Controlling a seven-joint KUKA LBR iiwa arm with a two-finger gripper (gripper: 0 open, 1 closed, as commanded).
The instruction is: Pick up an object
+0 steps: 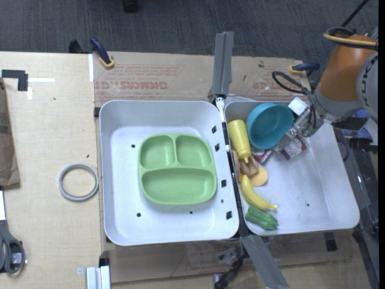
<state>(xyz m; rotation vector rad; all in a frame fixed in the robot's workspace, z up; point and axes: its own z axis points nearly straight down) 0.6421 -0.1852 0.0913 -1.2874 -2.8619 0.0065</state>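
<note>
Gripper [305, 124] low at the far edge of the right bin [325, 209], beside the blue bowl [269, 125]; cannot tell its state or whether it has anything

Bowl tipped on its side against the far wall, touching the yellow bottle [239, 138]. Judged light, stiff, slick plastic; best pinched across the thin rim

Banana [255, 195] and green pepper [262, 219] along the bin's left wall toward its near corner; both softer, rounder, likely to roll

Left bin [114, 179]: green divided plate [177, 169] at centre
</note>
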